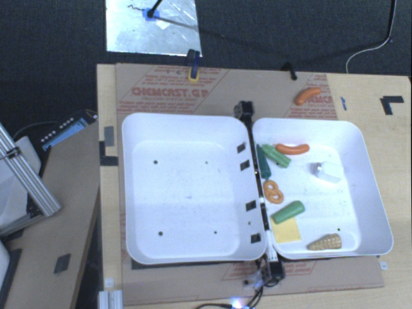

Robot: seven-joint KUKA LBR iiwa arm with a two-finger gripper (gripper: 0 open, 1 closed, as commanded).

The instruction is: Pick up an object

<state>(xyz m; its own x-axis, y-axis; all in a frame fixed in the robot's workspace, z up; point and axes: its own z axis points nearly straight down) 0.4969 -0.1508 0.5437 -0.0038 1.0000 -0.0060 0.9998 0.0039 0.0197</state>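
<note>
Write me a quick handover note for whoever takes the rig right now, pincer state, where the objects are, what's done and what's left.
Pincer: holding nothing that can be seen.
Right bin holds the objects: an orange sausage near the back, two green pieces, a pretzel, a small white block, a yellow square and a tan cone at the front.
A second orange sausage lies on the board behind the right bin, outside it.
Left bin stands beside it.
Done: no pick yet, everything lies at rest.
Left: pick up one object.
</note>
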